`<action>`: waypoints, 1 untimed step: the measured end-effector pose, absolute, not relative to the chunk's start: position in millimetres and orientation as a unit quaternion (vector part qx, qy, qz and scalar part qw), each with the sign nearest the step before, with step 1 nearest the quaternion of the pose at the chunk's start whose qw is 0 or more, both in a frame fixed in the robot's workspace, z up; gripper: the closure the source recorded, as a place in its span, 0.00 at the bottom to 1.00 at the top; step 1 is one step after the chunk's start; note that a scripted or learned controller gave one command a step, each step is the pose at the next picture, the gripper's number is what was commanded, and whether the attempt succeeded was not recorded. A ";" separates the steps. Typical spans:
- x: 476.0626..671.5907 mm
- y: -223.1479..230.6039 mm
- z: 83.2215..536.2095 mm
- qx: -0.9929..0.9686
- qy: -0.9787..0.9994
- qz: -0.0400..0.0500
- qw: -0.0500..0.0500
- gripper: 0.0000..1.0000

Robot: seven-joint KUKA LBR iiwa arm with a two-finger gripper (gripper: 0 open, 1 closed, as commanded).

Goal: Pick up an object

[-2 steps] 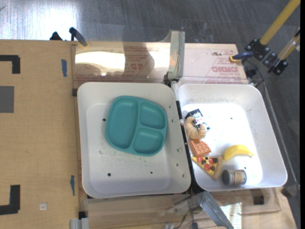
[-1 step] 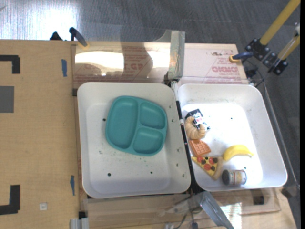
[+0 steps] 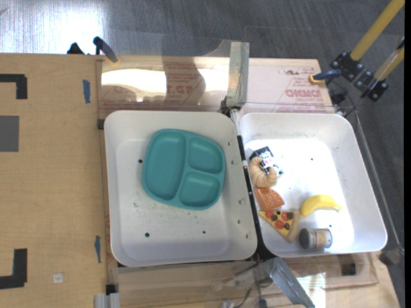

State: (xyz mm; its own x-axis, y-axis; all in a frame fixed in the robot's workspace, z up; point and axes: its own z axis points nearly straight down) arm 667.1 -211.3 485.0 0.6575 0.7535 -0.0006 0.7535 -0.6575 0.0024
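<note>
two shallow white bins stand side by side on the bench. the left bin [image 3: 122, 191] holds a teal divided plate [image 3: 183, 169] with three compartments, which lies flat a little toward the far side of the bin floor. all the small objects that can be picked are in the right bin [image 3: 359, 172], and most of them are gathered along its left wall. a small black and white item [image 3: 262, 153] lies farthest back. just in front of it is a pale toy pastry [image 3: 263, 176], then an orange waffle-like piece [image 3: 270, 199], which touches a toy pizza slice [image 3: 280, 221]. a yellow banana [image 3: 320, 204] lies to the right of the pizza slice, and a small can [image 3: 316, 238] lies on its side near the front wall, just beside the tip of the pizza slice. a sheet of cardboard [image 3: 48, 172] covers the bench to the left of the bins.
</note>
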 end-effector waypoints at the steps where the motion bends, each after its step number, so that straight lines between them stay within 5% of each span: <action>1: 653.4 -211.9 485.0 0.995 0.104 -0.001 -0.001 1.00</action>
